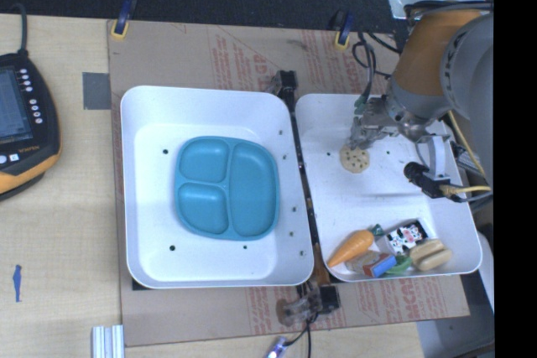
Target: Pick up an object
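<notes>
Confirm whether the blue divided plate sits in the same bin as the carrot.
No: the blue divided plate lies in the left bin, the carrot in the right bin.

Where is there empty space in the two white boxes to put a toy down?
The left bin has only a bare white margin around the blue divided plate, widest at its near edge. The right bin has a bare middle, between the cookie under the tool and the pile at its near edge. That pile, with the carrot, is crowded.

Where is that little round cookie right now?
The cookie lies in the right-hand white bin, toward its upper middle, just under the pincer and well above the carrot in the bottom corner.
</notes>
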You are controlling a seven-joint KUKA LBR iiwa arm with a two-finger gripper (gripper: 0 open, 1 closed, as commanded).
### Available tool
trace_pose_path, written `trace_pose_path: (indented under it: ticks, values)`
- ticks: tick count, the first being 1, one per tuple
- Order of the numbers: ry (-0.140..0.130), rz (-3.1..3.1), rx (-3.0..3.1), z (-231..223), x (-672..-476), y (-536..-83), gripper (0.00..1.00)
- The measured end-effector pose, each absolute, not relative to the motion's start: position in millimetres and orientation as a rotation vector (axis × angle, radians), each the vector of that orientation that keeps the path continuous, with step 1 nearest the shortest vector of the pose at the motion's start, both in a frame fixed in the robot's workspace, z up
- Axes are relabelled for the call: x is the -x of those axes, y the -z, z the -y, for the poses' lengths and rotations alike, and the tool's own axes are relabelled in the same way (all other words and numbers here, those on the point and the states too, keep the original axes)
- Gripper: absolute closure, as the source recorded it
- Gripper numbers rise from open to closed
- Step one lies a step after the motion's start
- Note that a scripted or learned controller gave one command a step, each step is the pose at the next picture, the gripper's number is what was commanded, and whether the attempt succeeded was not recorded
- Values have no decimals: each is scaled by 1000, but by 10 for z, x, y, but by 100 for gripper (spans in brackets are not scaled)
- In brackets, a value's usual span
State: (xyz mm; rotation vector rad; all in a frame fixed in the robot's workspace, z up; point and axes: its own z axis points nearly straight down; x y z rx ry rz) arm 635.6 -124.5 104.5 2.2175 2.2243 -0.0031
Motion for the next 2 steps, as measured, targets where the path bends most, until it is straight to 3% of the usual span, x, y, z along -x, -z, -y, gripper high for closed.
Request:
trace_pose_path:
  ticks: [1, 2]
  values:
    - [4, -2225, -2218, 1245, -6355, -1043, 0]
    - [3, -2228, -2216, 927, -6521, -918, 0]
